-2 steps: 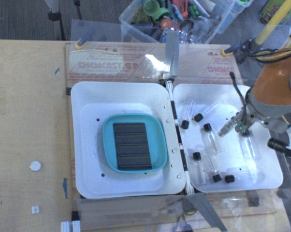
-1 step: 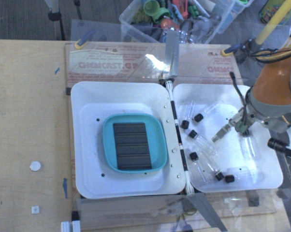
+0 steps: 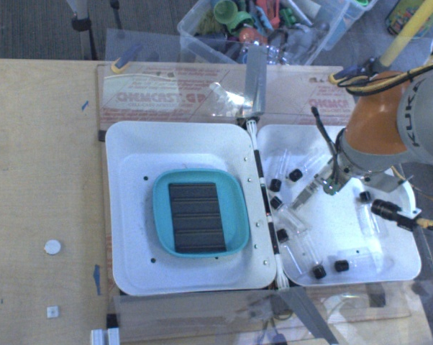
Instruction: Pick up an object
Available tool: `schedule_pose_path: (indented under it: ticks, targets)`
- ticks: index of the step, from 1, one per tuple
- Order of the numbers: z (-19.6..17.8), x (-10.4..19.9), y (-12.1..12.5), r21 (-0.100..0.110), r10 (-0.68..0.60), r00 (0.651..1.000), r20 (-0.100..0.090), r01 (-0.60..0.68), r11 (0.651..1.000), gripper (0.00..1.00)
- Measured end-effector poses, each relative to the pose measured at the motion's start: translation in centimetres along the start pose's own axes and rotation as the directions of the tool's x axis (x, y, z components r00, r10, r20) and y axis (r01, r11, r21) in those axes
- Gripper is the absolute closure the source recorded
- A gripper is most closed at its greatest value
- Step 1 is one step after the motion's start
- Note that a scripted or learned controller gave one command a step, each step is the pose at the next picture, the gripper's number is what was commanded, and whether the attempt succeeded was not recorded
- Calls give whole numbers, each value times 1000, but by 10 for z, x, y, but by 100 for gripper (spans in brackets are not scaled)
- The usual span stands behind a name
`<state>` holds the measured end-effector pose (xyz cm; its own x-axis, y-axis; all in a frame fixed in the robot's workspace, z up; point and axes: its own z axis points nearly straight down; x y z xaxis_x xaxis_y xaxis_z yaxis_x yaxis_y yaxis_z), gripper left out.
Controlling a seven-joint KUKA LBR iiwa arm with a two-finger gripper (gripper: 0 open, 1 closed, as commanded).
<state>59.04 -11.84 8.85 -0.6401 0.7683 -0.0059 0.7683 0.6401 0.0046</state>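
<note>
The right bin [image 3: 411, 264] holds several clear plastic pieces with small black caps, such as one [image 3: 295, 173] at the upper left, one [image 3: 276, 202] by the left wall and two [image 3: 318, 271] [image 3: 341, 266] near the front. The gripper [image 3: 306, 195] hangs low over the middle of this bin, pointing down and left under the orange-banded wrist [image 3: 375, 124]. Its tip is close to a clear piece [image 3: 292, 221] lying on the bin floor. I see nothing clearly held. The left bin [image 3: 130, 164] holds a teal dish [image 3: 162, 192] with a dark ribbed insert [image 3: 196, 218].
A divider [image 3: 263, 192] separates the two bins. Behind them lies a cardboard sheet [image 3: 152, 95] with an upright grey post [image 3: 255, 81]. A clear tub of colourful toys [image 3: 274, 13] stands further back. Bare bench [image 3: 37, 157] extends to the left.
</note>
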Motion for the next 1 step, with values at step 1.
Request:
schedule_pose_path:
  ticks: [1]
  targets:
    - [-12, -1, 2, -6, 1, 1000, 5, -1, 1000, 100]
